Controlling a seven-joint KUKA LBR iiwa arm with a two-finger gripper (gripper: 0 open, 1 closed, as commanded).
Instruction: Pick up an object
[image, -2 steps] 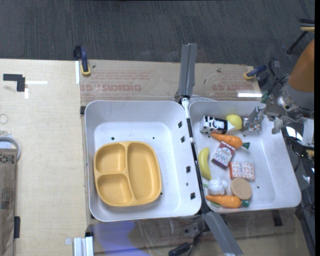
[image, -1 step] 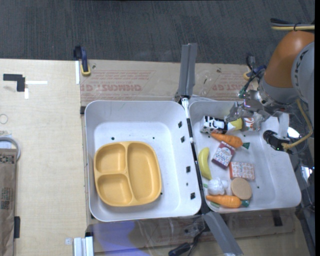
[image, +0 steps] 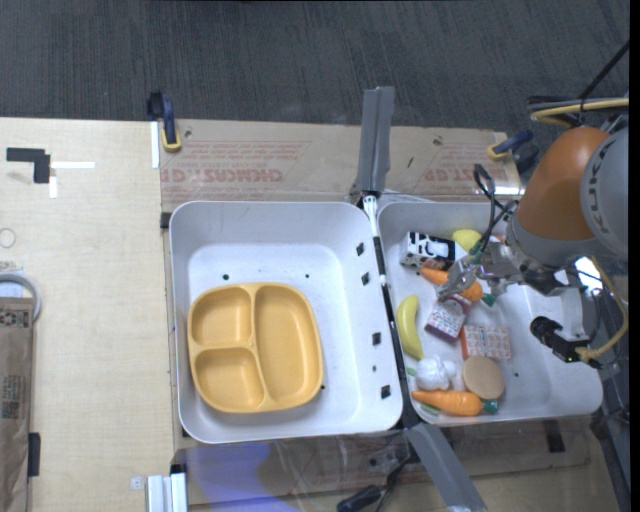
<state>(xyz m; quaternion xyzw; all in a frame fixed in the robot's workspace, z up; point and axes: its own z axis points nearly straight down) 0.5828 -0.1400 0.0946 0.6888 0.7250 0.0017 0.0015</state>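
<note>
The right bin (image: 556, 398) holds several toy foods: a yellow banana (image: 408, 326), a large carrot (image: 450, 402), a round tan bun (image: 483, 379), a white lumpy piece (image: 433, 373), a maroon packet (image: 445, 320), a pink patterned packet (image: 487, 342), a black-and-white item (image: 428, 247), a yellow lemon (image: 467, 240) and a small carrot (image: 434, 272). My gripper (image: 463, 283) is low in this bin, over a small orange-red piece just above the maroon packet. The wrist hides how the gripper stands on that piece.
A yellow three-part plate (image: 256, 346) lies in the left bin (image: 200, 230). The divider wall (image: 378, 290) between the bins runs just left of the banana. Cables and a black fitting (image: 556, 338) hang off the arm over the right bin's right side.
</note>
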